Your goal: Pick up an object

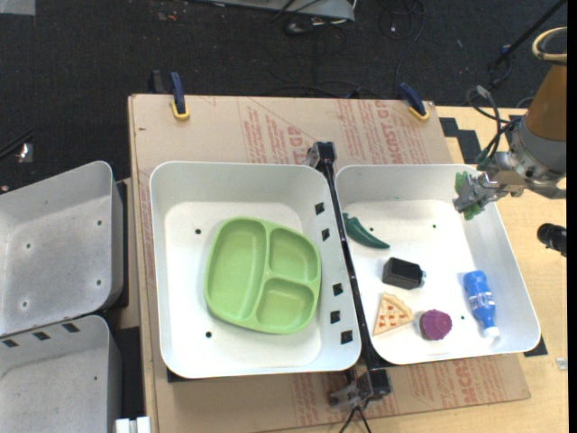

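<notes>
Five small objects lie in the right bin (505, 242).
Green pepper (364, 231), black block (403, 272), pizza slice (391, 315), purple ball (435, 324), blue bottle (479, 301); gripper (471, 195) at upper right clamps something green.

On the tabletop (234, 124) two bins stood side by side. The left bin (171, 197) held a divided plate (263, 276). In the right bin (514, 269) a pepper (363, 231) lay far left, a box (402, 272) mid, a pizza slice (391, 315) and ball (435, 324) near, a bottle (479, 301) right.
</notes>
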Controlling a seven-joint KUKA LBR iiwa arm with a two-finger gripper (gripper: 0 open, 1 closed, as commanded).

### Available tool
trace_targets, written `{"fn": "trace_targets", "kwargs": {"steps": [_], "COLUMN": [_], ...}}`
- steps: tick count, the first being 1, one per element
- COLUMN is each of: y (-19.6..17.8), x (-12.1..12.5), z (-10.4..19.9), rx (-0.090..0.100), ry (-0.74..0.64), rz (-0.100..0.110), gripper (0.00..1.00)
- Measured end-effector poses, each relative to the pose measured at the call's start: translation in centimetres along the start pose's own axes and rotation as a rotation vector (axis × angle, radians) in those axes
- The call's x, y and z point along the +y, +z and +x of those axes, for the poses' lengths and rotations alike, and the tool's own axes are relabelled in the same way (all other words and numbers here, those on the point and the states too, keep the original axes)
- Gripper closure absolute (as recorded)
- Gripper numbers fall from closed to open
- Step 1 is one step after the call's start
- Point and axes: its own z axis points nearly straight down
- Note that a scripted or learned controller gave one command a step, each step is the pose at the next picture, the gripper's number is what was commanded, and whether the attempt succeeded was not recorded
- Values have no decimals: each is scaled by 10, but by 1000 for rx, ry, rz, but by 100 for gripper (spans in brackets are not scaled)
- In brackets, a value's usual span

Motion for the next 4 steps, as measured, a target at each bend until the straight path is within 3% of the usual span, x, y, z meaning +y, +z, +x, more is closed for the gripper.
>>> {"fn": "trace_targets", "kwargs": {"steps": [4], "y": [-13], "x": [-51], "z": [213], "rx": [5], "ry": [-6], "rz": [8], "gripper": [100]}}
